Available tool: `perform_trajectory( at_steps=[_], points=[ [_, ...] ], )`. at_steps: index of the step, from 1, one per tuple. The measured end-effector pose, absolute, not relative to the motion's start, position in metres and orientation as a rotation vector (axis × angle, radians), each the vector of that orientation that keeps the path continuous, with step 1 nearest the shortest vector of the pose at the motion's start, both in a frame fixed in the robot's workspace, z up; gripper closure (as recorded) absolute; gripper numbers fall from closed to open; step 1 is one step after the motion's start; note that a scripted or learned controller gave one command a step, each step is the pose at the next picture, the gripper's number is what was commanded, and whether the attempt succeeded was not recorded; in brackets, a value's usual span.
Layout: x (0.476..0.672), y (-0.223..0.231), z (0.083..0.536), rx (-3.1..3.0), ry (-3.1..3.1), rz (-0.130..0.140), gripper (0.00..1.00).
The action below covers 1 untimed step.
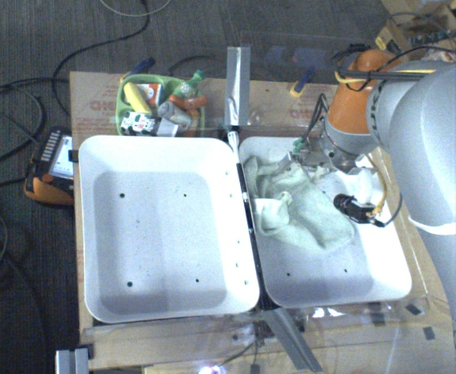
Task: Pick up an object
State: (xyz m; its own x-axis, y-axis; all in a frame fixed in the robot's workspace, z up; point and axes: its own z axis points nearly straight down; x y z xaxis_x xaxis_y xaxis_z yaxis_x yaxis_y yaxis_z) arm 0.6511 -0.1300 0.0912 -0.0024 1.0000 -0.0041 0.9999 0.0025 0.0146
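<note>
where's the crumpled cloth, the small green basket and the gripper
crumpled cloth (309, 213), camera view, on its middle folds in the right bin
small green basket (122, 104), camera view, on its left rim, behind the left bin
gripper (315, 159), camera view, on its tip at the cloth's upper edge

the arm covers the right bin's far corner and runs off frame.

two white bins, one pale cloth, one green basket
</note>
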Motion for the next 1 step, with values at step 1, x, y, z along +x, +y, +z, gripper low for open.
perform_trajectory(
  at_steps=[1],
  points=[
    [0.645,-0.0977,0.0918,2.15,2.269,0.008,0.0]
  ],
)
